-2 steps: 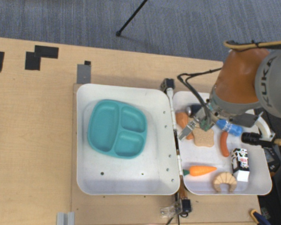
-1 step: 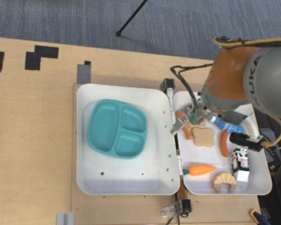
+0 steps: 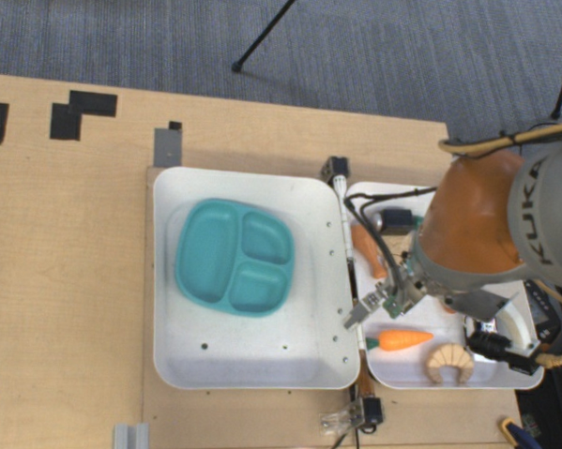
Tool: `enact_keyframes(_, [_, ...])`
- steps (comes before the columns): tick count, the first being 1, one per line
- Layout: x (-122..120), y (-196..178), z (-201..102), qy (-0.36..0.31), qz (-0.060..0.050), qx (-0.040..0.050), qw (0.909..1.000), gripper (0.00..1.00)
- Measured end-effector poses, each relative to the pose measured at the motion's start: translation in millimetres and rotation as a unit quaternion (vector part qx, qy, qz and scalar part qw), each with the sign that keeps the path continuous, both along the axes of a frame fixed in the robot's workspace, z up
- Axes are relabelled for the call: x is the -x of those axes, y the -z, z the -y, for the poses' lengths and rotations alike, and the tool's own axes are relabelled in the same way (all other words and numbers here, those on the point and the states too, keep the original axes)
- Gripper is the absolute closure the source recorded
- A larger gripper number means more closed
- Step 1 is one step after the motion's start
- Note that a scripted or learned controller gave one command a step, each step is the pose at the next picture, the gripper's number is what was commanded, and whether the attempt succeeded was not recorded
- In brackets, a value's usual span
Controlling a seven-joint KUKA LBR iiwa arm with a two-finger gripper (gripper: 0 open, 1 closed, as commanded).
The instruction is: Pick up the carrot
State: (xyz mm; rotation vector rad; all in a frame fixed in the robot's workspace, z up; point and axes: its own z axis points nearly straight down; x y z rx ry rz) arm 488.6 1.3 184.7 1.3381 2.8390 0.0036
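Note:
The carrot (image 3: 404, 341) is orange with a small green top pointing left. It lies flat near the front left of the right white bin (image 3: 498, 379). My gripper (image 3: 378, 307) hangs just above and to the left of the carrot, close to the wall between the two bins. The carrot rests on the bin floor, apart from the gripper. The grey arm with its orange band (image 3: 474, 220) covers much of the right bin.
A tan croissant (image 3: 452, 362) lies right of the carrot. An orange-brown sausage (image 3: 367, 249) lies at the right bin's back left. The left bin (image 3: 246, 353) holds a teal divided plate (image 3: 234, 256). Cables run along the wall between the bins.

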Motion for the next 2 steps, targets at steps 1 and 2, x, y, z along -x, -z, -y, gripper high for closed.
enact_keyframes(1, [-44.7, -0.9, 41.7, 0.074, 0.002, 0.0004, 0.9972, 0.00])
enact_keyframes(2, [-103.4, -0.1, -3.7, 0.245, 0.000, -0.0014, 0.9696, 0.00])
